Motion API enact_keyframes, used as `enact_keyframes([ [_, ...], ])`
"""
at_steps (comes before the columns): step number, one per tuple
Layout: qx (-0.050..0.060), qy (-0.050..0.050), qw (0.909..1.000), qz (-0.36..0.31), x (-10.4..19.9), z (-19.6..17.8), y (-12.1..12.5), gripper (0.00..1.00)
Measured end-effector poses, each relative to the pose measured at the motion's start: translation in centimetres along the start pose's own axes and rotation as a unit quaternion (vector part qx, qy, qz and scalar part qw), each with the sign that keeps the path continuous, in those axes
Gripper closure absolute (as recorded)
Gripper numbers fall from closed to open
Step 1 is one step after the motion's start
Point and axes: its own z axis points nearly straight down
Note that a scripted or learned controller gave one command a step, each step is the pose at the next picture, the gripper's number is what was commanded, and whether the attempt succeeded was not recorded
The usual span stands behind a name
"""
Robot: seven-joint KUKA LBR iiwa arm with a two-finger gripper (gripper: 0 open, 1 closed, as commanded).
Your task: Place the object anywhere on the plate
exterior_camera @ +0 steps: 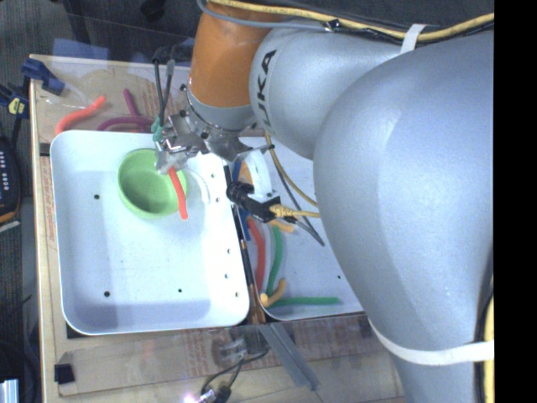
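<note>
Hung low over the left shallow white bin (pixel 126 284), the grey arm's two-finger tool (pixel 170 151), right above the round light-green plastic plate (pixel 149 185) in that bin's upper part. Dangled from the tool a thin, floppy orange-red strip (pixel 177 193), top end pinched between the fingers by the look of it, lower end draped across the plate's right rim and just past it onto the bin floor. Judged as the release step, barely begun. Best done with a small shift toward the plate's centre first, away from the rim, since most of the strip sat at the edge and could slide off on letting go. Then a gentle drop lower, so the limp strip folds onto the green face rather than swinging. Only then a spreading of the fingers, followed by a straight lift, in case the soft thing clung to a pad. Glimpsed in the right bin (pixel 327 305), partly hidden under the arm, more coloured strips (pixel 273 263); beyond the bins on the surface (pixel 92 91), a few pink and orange ones (pixel 117 116).
</note>
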Motion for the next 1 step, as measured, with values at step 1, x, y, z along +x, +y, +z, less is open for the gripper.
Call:
enact_keyframes([
  [1, 0.001, 0.000, 0.9975, -0.071, -0.79, 10.94, 2.74, 1.00],
])
